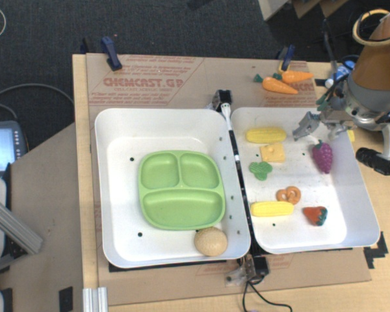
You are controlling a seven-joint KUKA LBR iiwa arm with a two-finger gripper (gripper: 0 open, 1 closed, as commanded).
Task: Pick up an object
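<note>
My gripper (319, 127) hangs over the back right of the right bin (357, 236), open, with nothing between its grey fingers (303, 126). Just in front of it lies a purple bunch of grapes (323, 156). To its left are a yellow corn cob (265, 135), a tan cracker (272, 153) and a green broccoli piece (260, 169). Nearer the front lie a pretzel (288, 194), a second yellow piece (271, 208) and a strawberry (316, 215).
The left bin (110, 174) holds a green divided plate (181, 188) and a tan round bun (211, 241) at its front edge. Two orange carrots (281, 84) lie on the board behind the right bin. Blue clamps (110, 52) grip the board's back edge.
</note>
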